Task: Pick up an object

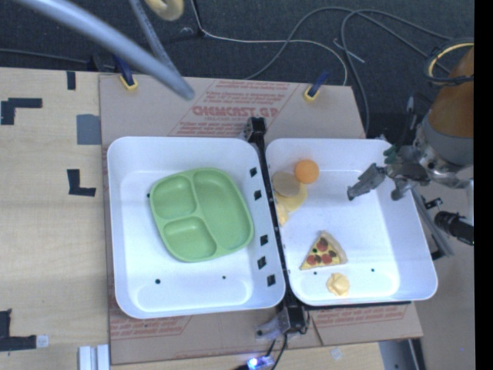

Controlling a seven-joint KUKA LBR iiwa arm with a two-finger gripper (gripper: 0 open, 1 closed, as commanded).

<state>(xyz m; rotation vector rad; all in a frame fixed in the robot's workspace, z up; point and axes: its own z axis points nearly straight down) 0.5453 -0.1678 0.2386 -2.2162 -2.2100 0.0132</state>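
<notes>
Camera view: my gripper [379, 182] hangs spread and empty over the right bin [400, 230], right of the orange ball [306, 170], presumably to descend.

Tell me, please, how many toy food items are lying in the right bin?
4: an orange ball near the divider, a pale yellow piece just below-left of it, a pizza slice lower down, and a small yellow lump near the front wall.

Even, fairly bright overhead light, white bins [131, 230] near blown out with only faint soft shadows, dark backdrop up top, grey bar [92, 29] crossing the upper left is blurred, overall frame soft and low-res.
</notes>
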